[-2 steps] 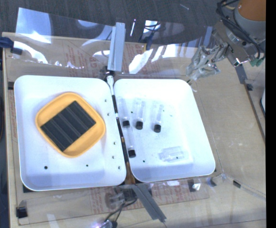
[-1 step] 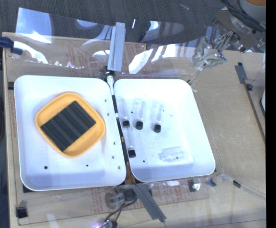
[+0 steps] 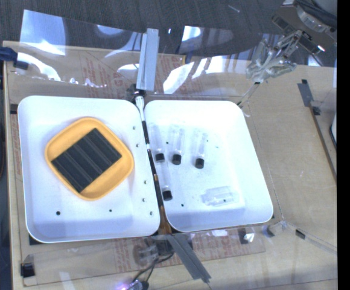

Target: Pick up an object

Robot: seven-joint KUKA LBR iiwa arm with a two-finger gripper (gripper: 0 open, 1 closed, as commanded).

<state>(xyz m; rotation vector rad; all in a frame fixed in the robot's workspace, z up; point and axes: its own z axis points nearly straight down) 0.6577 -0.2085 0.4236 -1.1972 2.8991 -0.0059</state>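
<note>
Above the counter's [image 3: 283, 162] far right corner, beyond the bins, hangs the tool [image 3: 270, 62]; whether it is spread or pressed together cannot be told, and nothing shows in its grip. Inside the right bin [image 3: 253, 162] lie three clear tubes with black caps [image 3: 176, 147] in a row near the middle, a small black piece [image 3: 166, 194] toward the near left, and a clear packet [image 3: 216, 195]. Filling the left bin's [image 3: 30, 162] middle is an orange-rimmed dark pad [image 3: 89, 157].

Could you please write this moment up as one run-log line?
pincer: above bench, beyond right bin, holding nothing | left bin: yellow sponge | right bin: clear black-capped vials | pick: not yet done
</note>
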